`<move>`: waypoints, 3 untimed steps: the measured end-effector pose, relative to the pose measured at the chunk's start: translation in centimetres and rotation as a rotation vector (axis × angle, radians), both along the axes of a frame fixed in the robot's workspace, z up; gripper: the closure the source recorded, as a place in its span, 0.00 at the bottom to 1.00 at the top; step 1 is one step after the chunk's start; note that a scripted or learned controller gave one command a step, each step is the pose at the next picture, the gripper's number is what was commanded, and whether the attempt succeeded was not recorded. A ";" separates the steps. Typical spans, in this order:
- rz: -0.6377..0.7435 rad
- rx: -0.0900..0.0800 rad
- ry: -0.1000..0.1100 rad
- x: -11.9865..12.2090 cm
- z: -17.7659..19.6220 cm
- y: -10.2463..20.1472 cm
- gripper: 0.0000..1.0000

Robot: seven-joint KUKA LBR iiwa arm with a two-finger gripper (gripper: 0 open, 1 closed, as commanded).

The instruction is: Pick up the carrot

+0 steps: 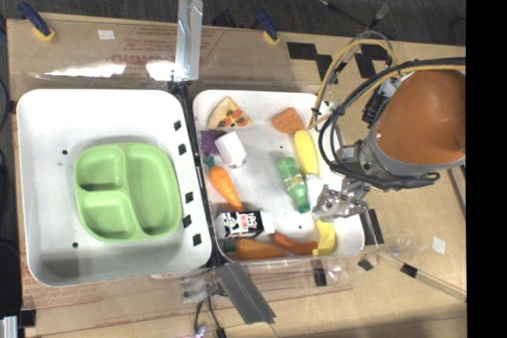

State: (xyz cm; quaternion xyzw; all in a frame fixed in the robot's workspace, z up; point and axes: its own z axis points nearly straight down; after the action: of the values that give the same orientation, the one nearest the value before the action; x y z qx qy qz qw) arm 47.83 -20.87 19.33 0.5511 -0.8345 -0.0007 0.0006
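The carrot (224,184) is a small orange cone with a green stub, lying at the left side of the right bin (261,103), close to the divider. My gripper (339,204) hangs over the right edge of that bin, well to the right of the carrot, just above the yellow banana (323,237). No object shows between its fingers. The arm's orange band (424,119) sits above and to the right of it.
The right bin also holds a pizza slice (230,115), orange wedge (288,121), corn cob (306,152), green bottle (295,183), white cup (231,148) on a purple piece, milk carton (240,223) and sausages (265,248). A green divided plate (127,190) lies in the left bin (47,115).
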 end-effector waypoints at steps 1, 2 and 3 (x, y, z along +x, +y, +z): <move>0.378 -0.001 -0.005 0.0 5.5 -0.1 1.00; 0.651 0.001 -0.004 0.0 7.9 -0.1 1.00; 0.862 0.007 0.003 3.0 2.8 0.7 1.00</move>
State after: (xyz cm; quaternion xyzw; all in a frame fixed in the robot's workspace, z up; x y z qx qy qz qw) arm 50.86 -20.18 22.09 0.8492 -0.5281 -0.0040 0.0001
